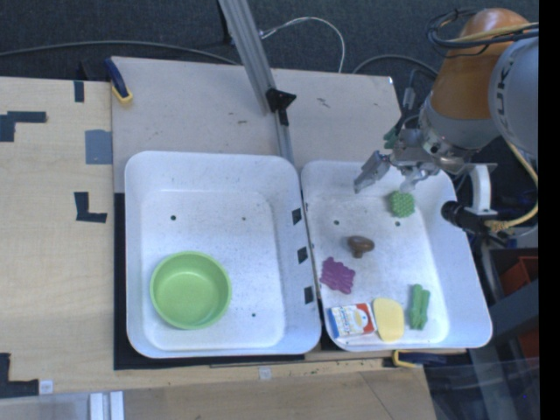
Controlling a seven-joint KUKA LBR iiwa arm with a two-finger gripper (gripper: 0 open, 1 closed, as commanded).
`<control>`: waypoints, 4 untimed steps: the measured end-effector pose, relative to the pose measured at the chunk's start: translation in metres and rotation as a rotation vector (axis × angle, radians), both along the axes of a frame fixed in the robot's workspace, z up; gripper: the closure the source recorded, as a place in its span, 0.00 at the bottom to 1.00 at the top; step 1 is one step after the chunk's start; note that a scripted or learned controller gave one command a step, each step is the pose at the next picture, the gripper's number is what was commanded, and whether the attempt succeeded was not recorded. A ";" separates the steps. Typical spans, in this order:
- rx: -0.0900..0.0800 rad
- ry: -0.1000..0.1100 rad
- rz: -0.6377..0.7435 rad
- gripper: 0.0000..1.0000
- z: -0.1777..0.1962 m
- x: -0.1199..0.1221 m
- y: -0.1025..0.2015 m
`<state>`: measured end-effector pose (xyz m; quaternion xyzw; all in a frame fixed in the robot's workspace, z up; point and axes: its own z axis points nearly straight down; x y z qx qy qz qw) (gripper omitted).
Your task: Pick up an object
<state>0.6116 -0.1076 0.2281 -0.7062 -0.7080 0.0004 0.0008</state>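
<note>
My gripper point(389, 175) hangs over the far part of the right bin point(455, 261), its two fingers spread open with nothing between them. A green knobbly ball point(402, 204) lies just below the right finger, apart from it. Further toward the front lie a small brown lump point(360, 246), a purple knobbly piece point(338, 276), a red-and-white packet point(351, 320), a yellow block point(388, 318) and a green elongated piece point(420, 306).
The left bin point(210, 182) holds a green bowl point(190, 289) at its front left. A grey metal pole point(254, 51) slants up from between the bins' far edges. The arm's orange band point(472, 68) and cables crowd the right side.
</note>
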 end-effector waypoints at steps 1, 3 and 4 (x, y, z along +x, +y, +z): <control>0.000 0.000 0.000 0.00 0.000 0.000 0.000; -0.001 0.005 -0.001 0.00 -0.092 -0.002 0.014; -0.003 -0.002 -0.001 0.00 -0.140 -0.002 0.014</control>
